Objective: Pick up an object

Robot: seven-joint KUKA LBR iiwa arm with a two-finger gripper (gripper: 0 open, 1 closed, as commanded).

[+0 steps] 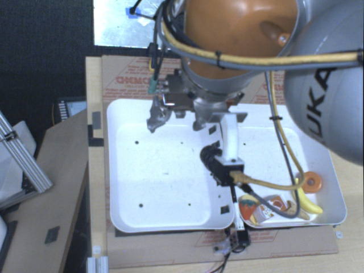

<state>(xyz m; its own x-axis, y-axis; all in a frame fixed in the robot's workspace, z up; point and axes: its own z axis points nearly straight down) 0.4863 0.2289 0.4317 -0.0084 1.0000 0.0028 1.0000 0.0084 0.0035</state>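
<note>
- Camera view from above the bench: the gripper (176,118) hangs at the upper middle of the frame, over the far edge of the left bin (159,209). Its two dark finger tips stand visibly apart, spread with nothing between them, so it is holding nothing.
- Directly under the gripper, the left bin's white floor is bare apart from a few small dark dots.
- Large grey arm (324,67) with its orange band (239,16) fills the upper right of the frame and covers part of the right bin (335,209).
- Objects to pick lie in the lower right of the frame, in the near corner of the right bin: a yellow banana (307,203), an orange ring (311,181) just above it, and an orange-and-white packet (256,210) to the banana's left.
- These objects lie well apart from the gripper, down and to the right of it, across the divide between the two bins.
- Banana's long axis runs from upper left to lower right in the frame.
- Judgement: the coming move calls for travelling down-right into the right bin before any closing; the yellow cable (273,182) trailing near the packet could get in the way.
</note>
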